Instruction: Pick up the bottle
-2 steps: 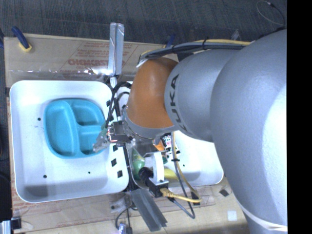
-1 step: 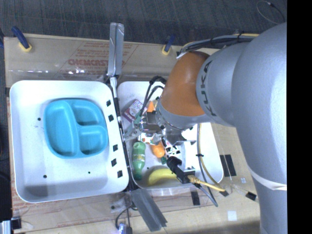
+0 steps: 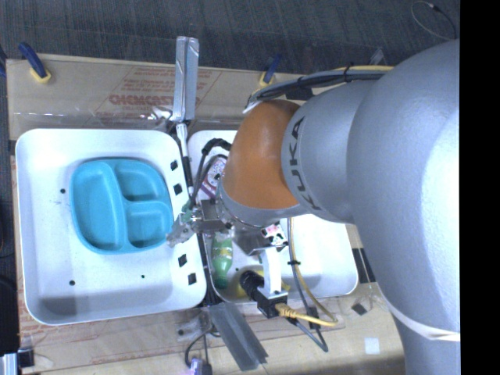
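A green bottle (image 3: pixel 223 259) lies at the left front of the right bin (image 3: pixel 336 280), close to the wall between the two bins. My gripper (image 3: pixel 207 226) hangs right over the bottle's upper end, under the orange band of the wrist. The big grey arm hides most of the right bin. Whether the gripper touches the bottle cannot be made out.
In the left bin (image 3: pixel 47 287) lies a blue divided tray (image 3: pixel 121 205). A purple-and-white packet (image 3: pixel 212 180) peeks out by the right bin's back left corner. A metal post (image 3: pixel 186 80) stands behind the divider, and a yellow cable (image 3: pixel 305 316) trails over the front rim.
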